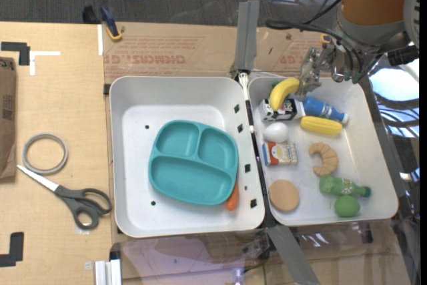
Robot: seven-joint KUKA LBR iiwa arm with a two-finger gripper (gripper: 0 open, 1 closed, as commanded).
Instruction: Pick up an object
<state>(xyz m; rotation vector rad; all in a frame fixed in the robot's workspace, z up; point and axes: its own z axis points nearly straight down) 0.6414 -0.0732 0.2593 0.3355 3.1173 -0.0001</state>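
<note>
— Banana (283, 92) first, we think: it lies at the back of the right bin (380, 163), curved tip toward the middle divider, and the gripper (311, 80) hangs right at its upper end. We judge this the approach for a pick.

— Then how do we do it well?

— We come down across the narrow width of the banana, not along its curve, and we stay clear of the small black-and-white item (279, 111) touching it below and of the blue-and-white bottle (323, 110) just beside it. The corn cob (321, 125) sits a little further forward, so a straight drop should miss it.

— Are the jaws wide or narrow?

— We cannot tell; the metal at the wrist is a blur of links and cable, and nothing visibly sits between them.

— What else do we lose?

— The arm is cut off by the top right corner. The orange thing (232, 199) in the left bin (127, 143) is half hidden under the teal tray (193, 163). The label on the carton (280, 154) is too small to read.
</note>
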